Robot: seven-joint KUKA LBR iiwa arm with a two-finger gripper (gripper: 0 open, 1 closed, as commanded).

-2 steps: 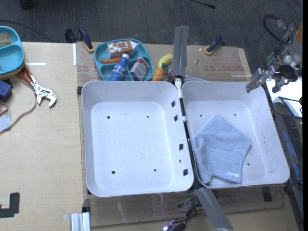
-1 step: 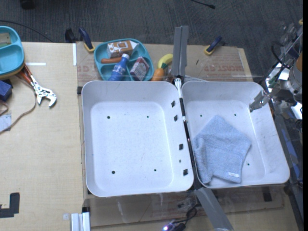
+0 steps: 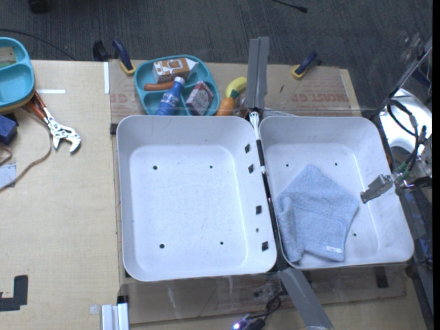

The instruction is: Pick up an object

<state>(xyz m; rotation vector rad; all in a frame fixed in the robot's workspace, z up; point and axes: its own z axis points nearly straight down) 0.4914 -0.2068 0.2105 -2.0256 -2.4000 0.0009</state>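
Bench: two white bins, centre frame | left bin [image 3: 137, 205]: bare floor | right bin [image 3: 371, 150]: grey towel [image 3: 316, 215] lower centre | gripper [image 3: 377, 188]: right rim; finger state cannot be determined

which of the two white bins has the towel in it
The right bin, the one on the arm's side. A folded grey-blue towel lies on its floor, with the gripper just beside it. The left bin has none.

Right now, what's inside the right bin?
The right bin holds one folded grey-blue towel, lying toward its front and middle. The gripper sits over the bin's right side, apart from the towel. Anything beneath the towel is covered, so I can't tell.
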